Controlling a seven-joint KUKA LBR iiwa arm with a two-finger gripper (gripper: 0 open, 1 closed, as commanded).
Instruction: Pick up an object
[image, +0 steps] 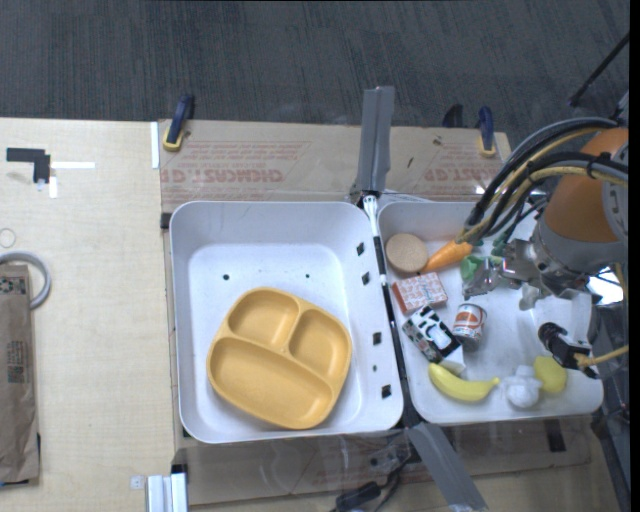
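The right bin (590, 400) holds several small objects: a tan round disc (407, 252), an orange carrot (447, 254), a green item (481, 267), a red-and-white box (420, 291), a black-and-white piece (432, 334), a small can (468, 321), a banana (462, 384), a white lump (522, 391) and a yellow lemon-like fruit (550, 373). My gripper (503, 279) hangs low over the right bin's middle, just right of the green item and above the can. The arm's wrist and cables hide part of the bin behind it.
The left bin (190, 300) contains a yellow divided plate (280, 356). A central divider bar (376, 140) runs between the bins. Cardboard (260, 160) lies behind them, and a brown paper bag (15, 370) rests at the far left of the bench.
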